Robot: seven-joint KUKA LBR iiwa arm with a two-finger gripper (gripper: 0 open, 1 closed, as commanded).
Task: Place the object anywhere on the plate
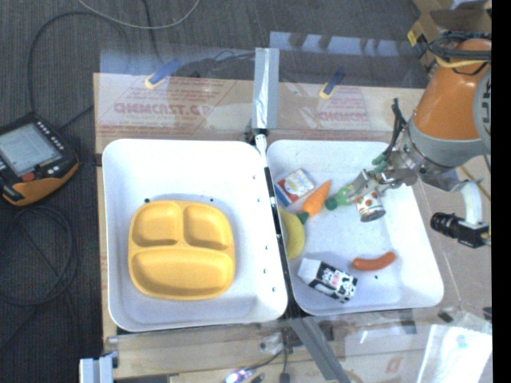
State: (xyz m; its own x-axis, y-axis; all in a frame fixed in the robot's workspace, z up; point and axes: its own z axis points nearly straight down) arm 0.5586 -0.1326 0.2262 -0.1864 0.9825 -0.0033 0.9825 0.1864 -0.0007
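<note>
Bins stand side by side on the bench: the left bin (120,214) carries a yellow plate (183,248) with three compartments, lying in the lower left part of the frame. Nothing of the food lies on this plate at this moment.

The right bin (415,286) holds all the small things. A small white carton (295,187) with red print lies near the bin's upper left corner, and an orange carrot (318,198) is just beside it, pointing up to the right. A yellow banana-like piece (294,234) lies against the left wall of this bin. A black and white carton (328,279) is at the lower middle, and an orange sausage (373,261) lies near it to the right.

The arm (451,106) enters from the upper right of the frame. Its gripper (375,183) is low over the upper middle of the right bin. A small can with red and white pattern (370,207) and a green piece (345,193) are directly at the fingertips, touching or almost touching. How wide the pincer stands I cannot tell, and also not whether any thing is really between the fingers.
</note>
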